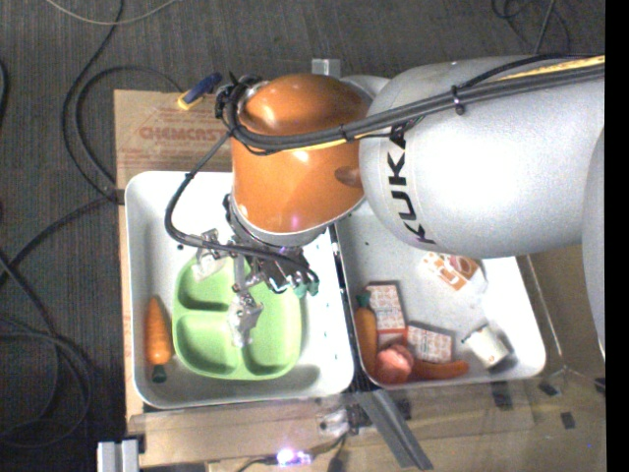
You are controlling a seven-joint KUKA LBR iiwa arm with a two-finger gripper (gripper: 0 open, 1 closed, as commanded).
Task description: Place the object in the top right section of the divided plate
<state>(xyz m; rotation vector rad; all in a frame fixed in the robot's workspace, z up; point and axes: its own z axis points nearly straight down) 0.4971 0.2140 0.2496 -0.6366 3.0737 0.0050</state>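
A green divided plate (201, 347) lies in the left bin (140, 254), with a long section on its left and smaller sections on its right. My gripper (244, 315) hangs below the orange wrist band, over the middle of the plate near the divider between sections. The arm hides the plate's upper right part. I cannot make out any object between the gripper and the plate.
An orange carrot (157, 330) lies left of the plate in the left bin. The right bin (531, 357) holds a second carrot (366, 332), small printed boxes (385, 305), a reddish round fruit (393, 364), a red chili-like piece (440, 369) and a white cup (488, 345).
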